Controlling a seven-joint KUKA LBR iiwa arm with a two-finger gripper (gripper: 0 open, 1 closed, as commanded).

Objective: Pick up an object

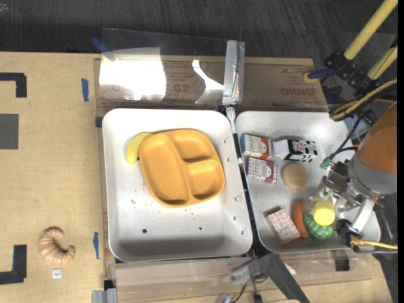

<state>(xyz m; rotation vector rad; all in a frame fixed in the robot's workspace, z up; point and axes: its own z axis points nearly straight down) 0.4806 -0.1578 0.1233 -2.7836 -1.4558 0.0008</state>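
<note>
The right bin (328,126) holds several small items. Among them are two small cartons (255,145) (261,169), a black-and-white carton (302,149) and a round tan piece (294,176). Nearer the front lie a pink patterned box (281,225), an orange carrot-like piece (299,218) and a yellow and green toy (322,221). My gripper (339,197) reaches in from the right and hangs low over the bin's right side. It is just above and right of the yellow and green toy. Nothing shows between its fingers.
The left bin (120,188) carries an orange divided plate (182,166) with a yellow banana (133,147) tucked at its left edge. A croissant toy (57,245) lies on the bench at the lower left. Yellow poles and cables crowd the upper right.
</note>
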